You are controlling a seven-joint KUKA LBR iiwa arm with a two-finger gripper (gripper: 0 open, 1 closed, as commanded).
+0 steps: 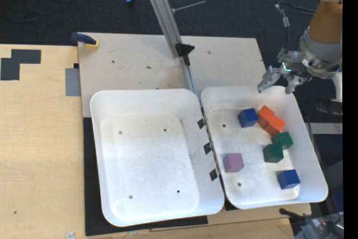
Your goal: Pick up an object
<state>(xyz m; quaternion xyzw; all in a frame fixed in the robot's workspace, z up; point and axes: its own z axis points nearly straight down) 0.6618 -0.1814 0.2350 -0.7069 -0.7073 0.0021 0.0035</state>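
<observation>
The left bin (145,159) holds no blocks, so the choice lies in the right bin (313,190). Going across it: a purple cube (233,162) near the divider, a blue cube (248,117) further up, an orange block (271,120) just beside it, two green cubes (277,146) close together, touching or nearly so, and another blue cube (288,178) near the front edge. The gripper (278,80) hangs above the bin's far right corner, fingers spread apart and holding nothing. This looks like the approach step, before any descent. The orange block is the nearest candidate and the only elongated piece; its long axis runs diagonally from upper left to lower right. The next move likely calls for shifting over it, turning the fingers to span its short sides, then lowering without nudging the neighbouring blue cube.
</observation>
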